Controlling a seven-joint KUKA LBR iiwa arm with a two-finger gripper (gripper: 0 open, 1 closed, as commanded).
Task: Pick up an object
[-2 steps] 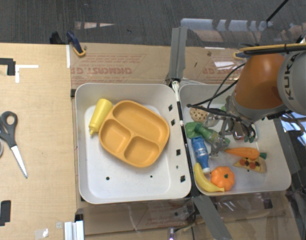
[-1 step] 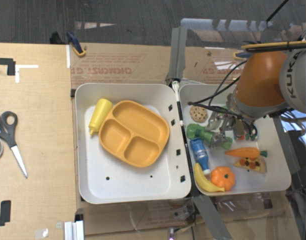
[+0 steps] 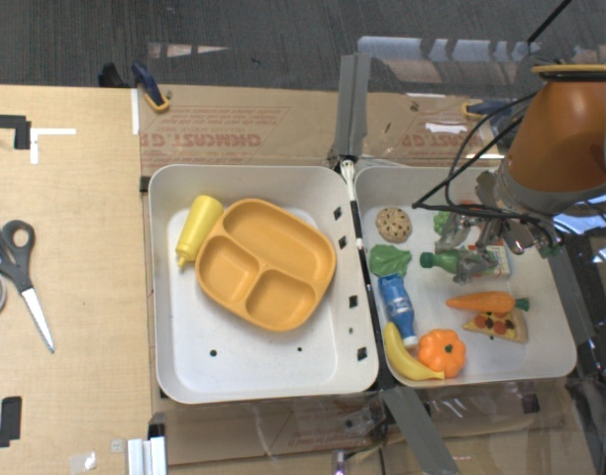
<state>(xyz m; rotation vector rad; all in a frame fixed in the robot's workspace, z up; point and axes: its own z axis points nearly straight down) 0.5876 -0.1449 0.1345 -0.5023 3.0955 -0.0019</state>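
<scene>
Wooden bench (image 3: 65, 364), two white bins | left bin (image 3: 184, 364): orange divided tray (image 3: 265, 262), yellow bottle (image 3: 196, 228) | right bin (image 3: 551, 354): cookie (image 3: 393, 224), blue tube (image 3: 397, 308), banana (image 3: 407, 357), pumpkin (image 3: 443, 351), carrot (image 3: 486, 303), pizza slice (image 3: 501, 326) | gripper (image 3: 471, 248) low over green bottle (image 3: 452, 260); finger state: cannot tell

The left bin (image 3: 174, 364) serves as landmark. Inside it, toward its upper half, lies a yellow-orange divided tray (image 3: 263, 263) with three compartments, and a yellow bottle (image 3: 196, 228) lies tilted against the tray's upper left edge. Well to the left of the bin, on the pale wooden bench (image 3: 75, 344), lies a pair of grey-handled scissors (image 3: 22, 275), blades pointing down and to the right. Above the bin lies brown cardboard (image 3: 234, 127) with printed lettering, and a blue-and-yellow clamp (image 3: 151, 87) sits at its upper left corner.
</scene>
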